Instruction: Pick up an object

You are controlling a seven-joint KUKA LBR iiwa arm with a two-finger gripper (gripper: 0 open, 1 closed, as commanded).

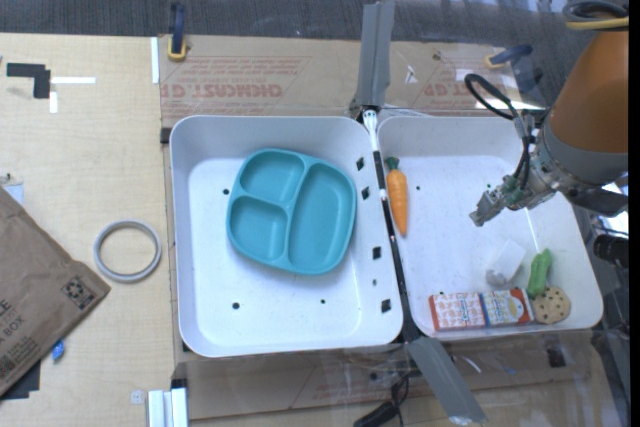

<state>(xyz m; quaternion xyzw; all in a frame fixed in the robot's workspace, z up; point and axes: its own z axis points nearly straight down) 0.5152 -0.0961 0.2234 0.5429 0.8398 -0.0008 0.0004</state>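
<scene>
Left bin (190, 215): divided plate (292, 211), centred. Right bin (455, 150): carrot (398, 200) by left wall; carton (479, 310) along near wall, cookie (550, 305) at its right end. Bench left of bins: tape ring (127, 249), cardboard (35, 290).

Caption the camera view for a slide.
Claw hovers in the right bin near carrot; teal plate sits left.

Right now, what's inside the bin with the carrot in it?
In the right bin: a carrot by the left wall, a red-and-white carton, a cookie, a green piece and a small clear thing. The gripper hovers above, hiding some floor.
</scene>
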